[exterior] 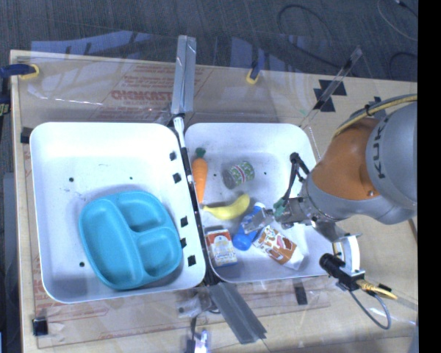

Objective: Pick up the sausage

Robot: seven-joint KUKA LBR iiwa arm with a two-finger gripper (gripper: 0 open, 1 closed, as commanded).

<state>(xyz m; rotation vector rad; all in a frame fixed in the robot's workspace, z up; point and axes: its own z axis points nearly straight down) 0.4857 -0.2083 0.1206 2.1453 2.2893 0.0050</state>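
Note:
A white packet with red-brown print (pixel 278 245), which may be the sausage, lies flat near the front of the right bin (pixel 279 140). My gripper (pixel 282 212) hangs low over the bin just above that packet, beside the cap end of a blue bottle (pixel 248 229). The grey arm with its orange band (pixel 345 169) comes in from the right and hides the bin's right wall. I see nothing clearly held by the gripper.
The right bin also holds a carrot (pixel 199 176), a banana (pixel 228 208), a green can (pixel 239 173) and a small red and white carton (pixel 221 247). A blue divided tray (pixel 130 237) lies in the left bin (pixel 51 153).

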